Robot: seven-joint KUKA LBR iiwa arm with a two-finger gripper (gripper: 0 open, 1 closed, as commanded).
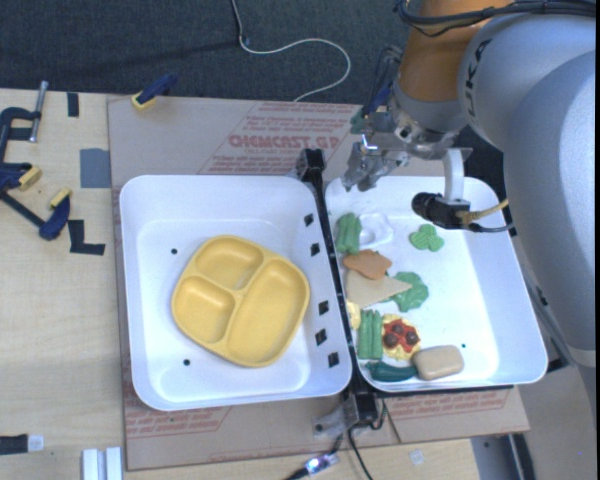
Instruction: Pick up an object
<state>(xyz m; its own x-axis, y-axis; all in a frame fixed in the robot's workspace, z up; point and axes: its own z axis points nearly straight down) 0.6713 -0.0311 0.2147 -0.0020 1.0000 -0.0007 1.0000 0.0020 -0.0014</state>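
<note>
Nearest the camera, a tan bread roll (439,362) lies at the front of the right bin (500,298), beside a dark green pepper (385,372) and a pizza slice (400,336). Farther back I count two broccoli florets (426,237), a green pod (349,232) and a brown wedge (367,264). One yellow divided plate (241,299) fills the left bin (145,268); two bins in all. Jaws (364,173) hover at the right bin's back edge; whether they are released or clenched, I cannot tell. Best to descend on an isolated piece, squarely centred.
</note>
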